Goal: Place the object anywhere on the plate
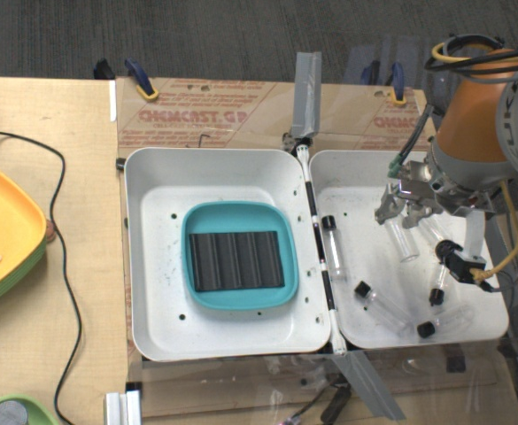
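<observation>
Plate (239, 258): teal, seated in the left bin (148, 237).
Hand (402, 209): positioned over right bin (356, 184); finger state cannot be told.
Tubes (331, 237): clear, black-capped, scattered below.

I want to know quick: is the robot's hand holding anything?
Hand: cannot be told; it hangs above the right white bin, over clear plastic tubes.

Two white bins (143, 237), one teal plate (239, 299), about five clear tubes (329, 237).

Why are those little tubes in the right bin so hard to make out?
Camera view: the clear plastic tubes with black caps are see-through, so they blend into the glossy white right bin; only their caps stand out. Lighting is even and shadows are soft, so the teal rectangular plate reads sharply.
</observation>
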`<state>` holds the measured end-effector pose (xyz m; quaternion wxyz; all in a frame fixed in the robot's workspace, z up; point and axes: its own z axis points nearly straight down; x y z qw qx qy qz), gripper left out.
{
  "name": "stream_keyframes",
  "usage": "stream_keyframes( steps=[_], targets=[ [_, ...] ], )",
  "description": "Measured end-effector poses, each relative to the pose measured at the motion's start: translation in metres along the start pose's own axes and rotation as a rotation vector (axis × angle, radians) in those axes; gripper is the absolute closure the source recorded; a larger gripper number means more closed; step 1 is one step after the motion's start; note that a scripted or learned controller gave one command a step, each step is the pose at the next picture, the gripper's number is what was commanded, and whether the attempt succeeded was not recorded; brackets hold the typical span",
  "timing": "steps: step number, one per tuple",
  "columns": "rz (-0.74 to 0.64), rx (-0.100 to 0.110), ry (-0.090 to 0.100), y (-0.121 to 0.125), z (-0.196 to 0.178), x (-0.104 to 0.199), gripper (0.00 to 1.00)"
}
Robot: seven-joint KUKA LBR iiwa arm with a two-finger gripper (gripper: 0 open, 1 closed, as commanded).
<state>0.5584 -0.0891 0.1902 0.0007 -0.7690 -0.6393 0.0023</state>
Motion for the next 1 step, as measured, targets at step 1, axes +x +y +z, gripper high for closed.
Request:
stream_keyframes(
  steps=[1],
  targets=[
    [0.0, 0.0, 0.0, 0.0, -0.0001, 0.0001, 0.0]
  ],
)
